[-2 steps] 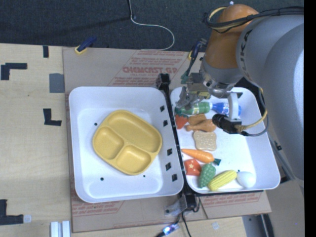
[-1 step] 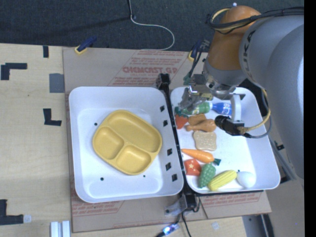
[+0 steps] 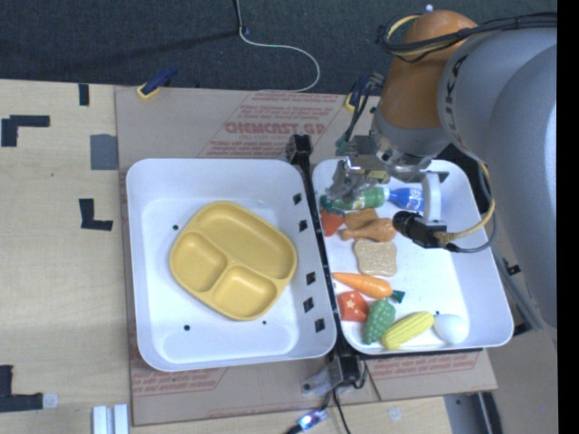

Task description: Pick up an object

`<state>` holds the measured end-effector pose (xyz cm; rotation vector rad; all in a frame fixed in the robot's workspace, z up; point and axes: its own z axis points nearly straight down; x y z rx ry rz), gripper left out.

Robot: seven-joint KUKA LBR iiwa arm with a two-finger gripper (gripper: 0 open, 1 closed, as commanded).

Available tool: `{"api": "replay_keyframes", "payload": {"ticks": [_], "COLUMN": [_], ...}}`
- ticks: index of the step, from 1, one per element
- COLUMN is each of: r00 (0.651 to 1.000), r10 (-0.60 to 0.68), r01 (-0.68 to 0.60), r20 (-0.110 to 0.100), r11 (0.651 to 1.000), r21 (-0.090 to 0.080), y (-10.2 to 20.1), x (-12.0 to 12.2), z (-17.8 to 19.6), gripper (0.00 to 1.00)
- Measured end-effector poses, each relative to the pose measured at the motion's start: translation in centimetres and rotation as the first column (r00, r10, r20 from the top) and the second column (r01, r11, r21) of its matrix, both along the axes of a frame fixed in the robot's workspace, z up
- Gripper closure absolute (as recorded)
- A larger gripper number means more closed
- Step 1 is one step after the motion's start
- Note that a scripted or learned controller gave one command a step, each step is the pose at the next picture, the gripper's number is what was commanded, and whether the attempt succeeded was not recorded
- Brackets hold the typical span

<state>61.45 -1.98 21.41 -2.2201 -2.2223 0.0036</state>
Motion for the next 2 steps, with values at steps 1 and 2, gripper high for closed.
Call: {"api": "replay_keyframes", "payload": {"ticks": [1, 2], "r00": [1.000, 1.000], "r10": [0.000, 0.000], "r01": [0.000, 0.000], "r20": [0.000, 0.000], "r11": [1.000, 1.000], "r21": [0.000, 0.000], "y": [-0.18, -0.29], "x": [-0.30, -0.27], "z": [0.12, 0.15], "gripper": [1.00, 1.00]}}
